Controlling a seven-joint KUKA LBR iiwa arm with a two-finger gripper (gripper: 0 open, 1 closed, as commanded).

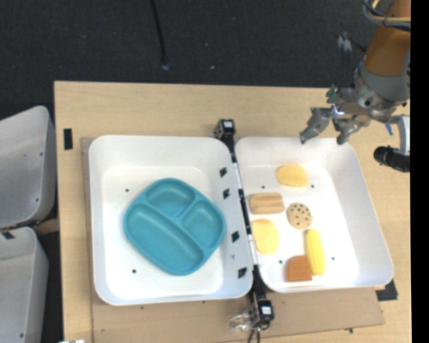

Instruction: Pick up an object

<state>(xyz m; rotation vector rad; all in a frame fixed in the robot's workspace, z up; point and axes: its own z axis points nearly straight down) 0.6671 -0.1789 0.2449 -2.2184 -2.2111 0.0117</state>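
Pale wood forms the desk (164, 109), which carries two shallow white bins side by side. Left bin (104, 213): a teal divided plate (173, 225) lies flat near its middle, turned at an angle to the bin walls.

Right bin (343, 166): six food items lie grouped in its lower left part. A tan bread-like block (266, 204) sits close to the dividing wall, with a yellow rounded piece (264, 236) just below it. A pale yellow oval piece (292, 175) lies higher up, toward the middle of the bin. A round speckled cookie (299, 215) rests right of the tan block. Below it, a yellow corn cob (314, 251) lies lengthwise, touching or just beside an orange-brown piece (298, 269) at its lower left.

Pincer (322, 136): it hangs over the far rim of the right bin, fingers spread apart and pinching nothing. All six items lie nearer the camera than the pincer and apart from it; the pale yellow oval piece is nearest to it, the corn cob and orange-brown piece well away.
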